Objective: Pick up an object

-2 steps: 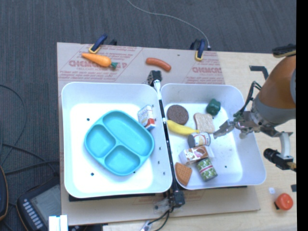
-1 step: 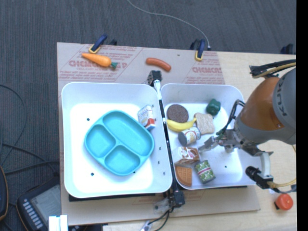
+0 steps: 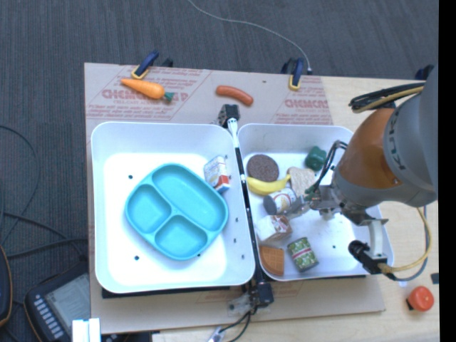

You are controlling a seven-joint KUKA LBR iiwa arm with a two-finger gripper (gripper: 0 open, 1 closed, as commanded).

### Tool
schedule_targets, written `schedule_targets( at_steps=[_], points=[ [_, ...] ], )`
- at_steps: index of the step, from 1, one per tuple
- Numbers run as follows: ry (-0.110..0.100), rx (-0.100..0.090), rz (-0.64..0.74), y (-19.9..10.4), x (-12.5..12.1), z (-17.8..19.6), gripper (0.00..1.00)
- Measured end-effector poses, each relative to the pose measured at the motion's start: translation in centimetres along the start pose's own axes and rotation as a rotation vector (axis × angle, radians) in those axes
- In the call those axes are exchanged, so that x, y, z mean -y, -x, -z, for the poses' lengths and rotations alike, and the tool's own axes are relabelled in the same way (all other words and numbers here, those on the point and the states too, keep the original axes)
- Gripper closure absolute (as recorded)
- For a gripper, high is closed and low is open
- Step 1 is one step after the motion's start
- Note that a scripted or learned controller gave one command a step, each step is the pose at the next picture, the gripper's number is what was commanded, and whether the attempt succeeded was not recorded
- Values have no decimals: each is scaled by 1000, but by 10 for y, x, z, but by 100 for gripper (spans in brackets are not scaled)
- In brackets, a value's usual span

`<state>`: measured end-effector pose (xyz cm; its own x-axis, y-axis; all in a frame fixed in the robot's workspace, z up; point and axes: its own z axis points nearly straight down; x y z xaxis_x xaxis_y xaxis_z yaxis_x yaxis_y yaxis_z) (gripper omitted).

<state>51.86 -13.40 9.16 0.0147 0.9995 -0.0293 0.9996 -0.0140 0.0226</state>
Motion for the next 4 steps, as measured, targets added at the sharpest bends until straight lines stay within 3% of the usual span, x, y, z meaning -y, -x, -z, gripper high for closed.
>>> schedule_targets(
  at_steps=[1, 2, 3, 4],
  points=[
    [-7, -19, 11, -28, -24, -2, 0],
    [-10, -25, 13, -9, 27, -2, 0],
    [-10, -25, 13, -8, 26, 8, 100],
    [-22, -30, 16, -74, 6, 95, 100]
  ],
)
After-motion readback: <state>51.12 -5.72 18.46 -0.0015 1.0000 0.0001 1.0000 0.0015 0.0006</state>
